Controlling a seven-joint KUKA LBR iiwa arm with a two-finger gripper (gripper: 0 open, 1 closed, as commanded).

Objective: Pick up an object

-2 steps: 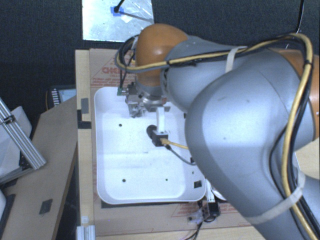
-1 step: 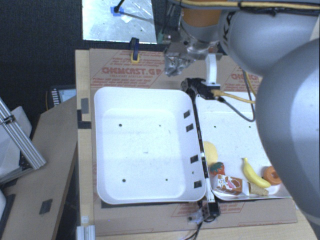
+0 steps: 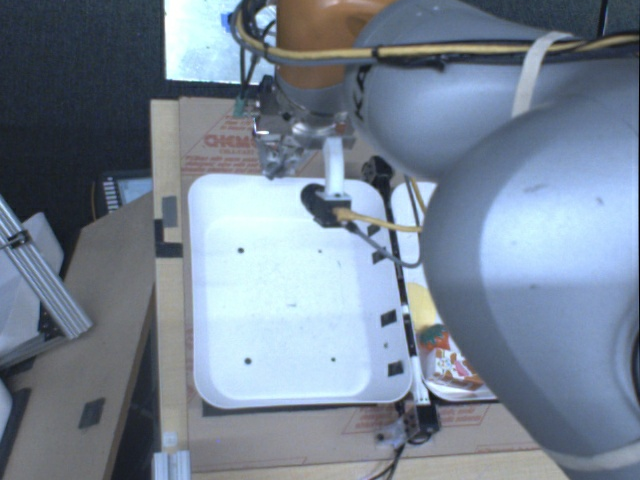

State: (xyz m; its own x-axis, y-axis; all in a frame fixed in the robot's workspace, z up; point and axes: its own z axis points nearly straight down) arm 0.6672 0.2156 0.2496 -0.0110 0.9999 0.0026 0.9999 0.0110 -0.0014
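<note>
My gripper [image 3: 278,160] hangs over the back edge of the left white bin [image 3: 290,308], near its far left-of-centre rim. Nothing can be seen held in it. The grey arm with its orange band [image 3: 325,13] covers most of the right bin [image 3: 415,203]. In the visible sliver of that bin lie a yellow object [image 3: 424,308] and, nearer the front, a packet printed in red and orange [image 3: 450,363]. Both are partly hidden under the arm.
A black fitting with a yellow cable [image 3: 330,208] hangs just right of the gripper, over the left bin's back right corner. The bins rest on brown cardboard [image 3: 215,143]. An aluminium rail [image 3: 40,278] lies off the bench at the left.
</note>
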